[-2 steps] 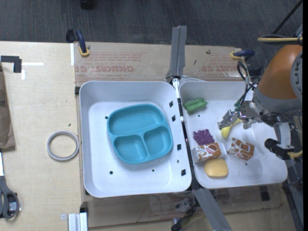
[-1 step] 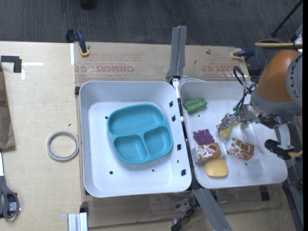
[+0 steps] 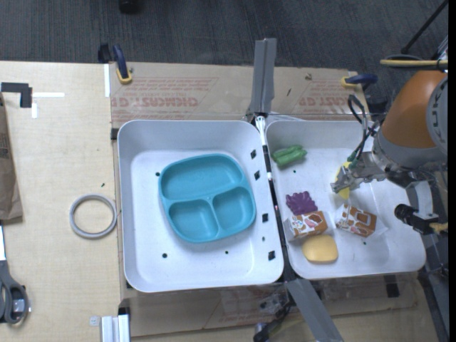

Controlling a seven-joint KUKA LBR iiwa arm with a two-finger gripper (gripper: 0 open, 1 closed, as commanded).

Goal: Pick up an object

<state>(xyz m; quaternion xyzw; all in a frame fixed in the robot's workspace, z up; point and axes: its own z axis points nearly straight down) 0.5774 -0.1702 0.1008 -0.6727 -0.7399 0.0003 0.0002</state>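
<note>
Two white bins (image 3: 132,212) on bench (image 3: 57,162)

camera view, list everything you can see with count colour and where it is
bins: 2, white, side by side on the bench
divided plate: 1, teal blue, three compartments, in the left bin
green item: 1, green, right bin, far corner near the divider
purple item: 1, purple, right bin, middle near the divider
packets: 2, white with red-brown print, right bin, one below the purple item, the other further right
yellow item: 1, yellow, right bin, near edge
ring: 1, grey, on the bench left of the bins
clamps: 2, blue and yellow, far edge of the bench
scissors: 1, grey, lower left edge
arm: 1, grey with orange band, from the right
gripper: 1, over the right bin, above the right packet
</note>
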